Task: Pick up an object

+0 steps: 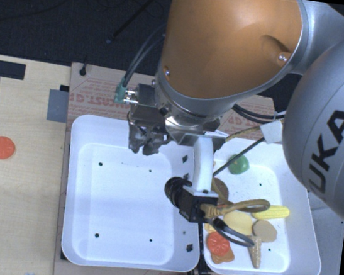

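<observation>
Arm (229,46) loomed closest; its end effector (146,141) hung over the back edge of the left bin (118,202), apparently empty, though I couldn't tell how far open. Toys (242,223) crowded the near-left corner of the right bin (285,258).

The two-finger gripper (147,144) hangs over the far edge of the left shallow white bin (117,208). The right shallow white bin (299,250) holds a small green ball (239,165), a yellow banana-shaped piece (274,213), a tan disc (265,230) and an orange-red lump (219,245). A flat orange disc (1,147) lies on the pale bench (10,206), left of both bins.
</observation>
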Controlling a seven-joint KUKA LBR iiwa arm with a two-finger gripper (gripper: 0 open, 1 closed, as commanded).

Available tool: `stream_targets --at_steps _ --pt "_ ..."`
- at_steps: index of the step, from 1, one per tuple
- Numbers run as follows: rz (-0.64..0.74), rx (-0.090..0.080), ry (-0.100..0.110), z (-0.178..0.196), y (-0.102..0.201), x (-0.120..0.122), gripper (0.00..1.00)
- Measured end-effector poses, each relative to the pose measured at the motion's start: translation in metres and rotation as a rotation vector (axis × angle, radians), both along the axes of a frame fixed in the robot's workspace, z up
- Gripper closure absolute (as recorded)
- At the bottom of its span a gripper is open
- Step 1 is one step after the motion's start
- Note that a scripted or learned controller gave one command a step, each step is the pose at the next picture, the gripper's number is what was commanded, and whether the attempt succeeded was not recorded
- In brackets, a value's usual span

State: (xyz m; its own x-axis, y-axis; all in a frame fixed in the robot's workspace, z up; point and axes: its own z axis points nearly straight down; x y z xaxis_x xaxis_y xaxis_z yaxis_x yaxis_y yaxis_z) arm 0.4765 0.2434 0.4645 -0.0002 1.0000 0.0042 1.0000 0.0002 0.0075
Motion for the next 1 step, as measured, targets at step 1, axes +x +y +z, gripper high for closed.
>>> stream_targets --at_steps 1 --pt "0.001 -0.001 0.002 0.0783 -0.0011 -0.0004 1.00"
